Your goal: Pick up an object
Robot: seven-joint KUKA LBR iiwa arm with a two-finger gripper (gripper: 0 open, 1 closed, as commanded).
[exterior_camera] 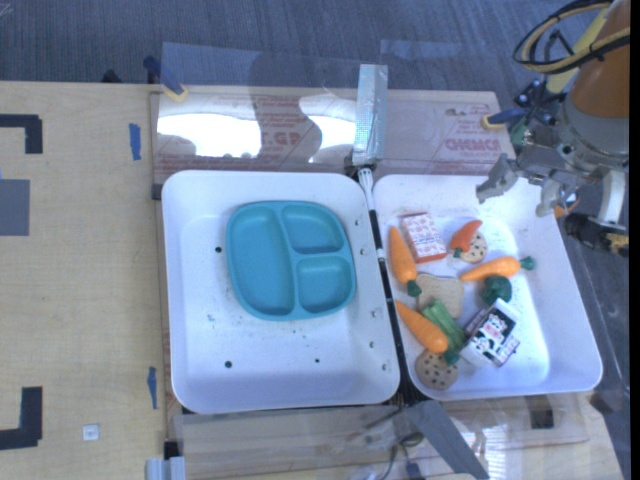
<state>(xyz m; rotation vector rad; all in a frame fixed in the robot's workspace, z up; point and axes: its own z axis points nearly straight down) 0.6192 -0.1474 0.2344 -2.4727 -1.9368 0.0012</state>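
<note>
Cookie (pixel 435 369) at 6 o'clock; tool (pixel 520 190) spread, empty, at 1 o'clock; packed toys risk double grab.

Two white bins (pixel 190 368); one blue plate (pixel 290 258); three carrots (pixel 401 256).

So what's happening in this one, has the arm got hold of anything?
Not from what shows here. The gripper hangs above the far right corner of the right bin, with nothing between its fingers. The toy food lies in that bin: carrots, a small red-and-white carton, a cookie and a black-and-white carton. The left bin holds a blue divided plate. No pick has been made yet.
</note>
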